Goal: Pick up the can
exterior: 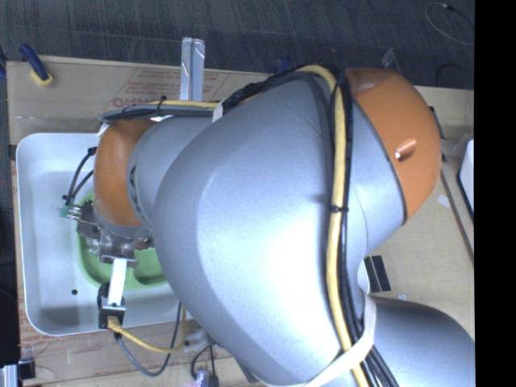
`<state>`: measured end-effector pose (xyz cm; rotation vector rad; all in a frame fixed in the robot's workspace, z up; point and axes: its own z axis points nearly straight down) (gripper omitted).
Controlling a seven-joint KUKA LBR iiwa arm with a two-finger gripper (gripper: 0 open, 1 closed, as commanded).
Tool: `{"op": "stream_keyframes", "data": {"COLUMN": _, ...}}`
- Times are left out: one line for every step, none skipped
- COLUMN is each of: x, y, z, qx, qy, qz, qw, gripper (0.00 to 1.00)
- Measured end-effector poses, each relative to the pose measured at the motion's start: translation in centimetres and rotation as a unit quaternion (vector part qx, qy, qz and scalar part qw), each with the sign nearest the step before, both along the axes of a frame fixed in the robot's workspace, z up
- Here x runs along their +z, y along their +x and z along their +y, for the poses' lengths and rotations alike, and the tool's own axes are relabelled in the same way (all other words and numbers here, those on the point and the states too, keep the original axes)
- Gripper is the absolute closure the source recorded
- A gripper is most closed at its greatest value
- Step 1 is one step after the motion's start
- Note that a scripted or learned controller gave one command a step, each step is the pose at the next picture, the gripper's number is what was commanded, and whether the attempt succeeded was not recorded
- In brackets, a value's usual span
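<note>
The big grey arm with orange bands [274, 216] filled most of the scene, reaching toward nine o'clock over the shallow white plastic bin [40, 216]. Below its wrist a bright green rounded object [89, 260] showed. I could not tell the gripper's state, nor where the can was.

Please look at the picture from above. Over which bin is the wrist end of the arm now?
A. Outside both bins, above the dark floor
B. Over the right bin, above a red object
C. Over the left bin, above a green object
C: the wrist end of the arm hangs over the left bin, and a green object lies in that bin just beneath it.
</note>
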<state>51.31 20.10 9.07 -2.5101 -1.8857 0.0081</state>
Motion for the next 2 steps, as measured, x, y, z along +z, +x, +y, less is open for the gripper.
{"op": "stream_keyframes", "data": {"x": 19.7, "y": 5.4, "z": -3.2, "qx": -0.019, "qy": 0.0007, "qz": -0.001, "qw": 0.9998, "gripper": 1.00}}
{"op": "stream_keyframes", "data": {"x": 5.6, "y": 4.9, "z": -1.7, "qx": 0.061, "qy": 0.0000, "qz": 0.001, "qw": 0.9981, "gripper": 1.00}}
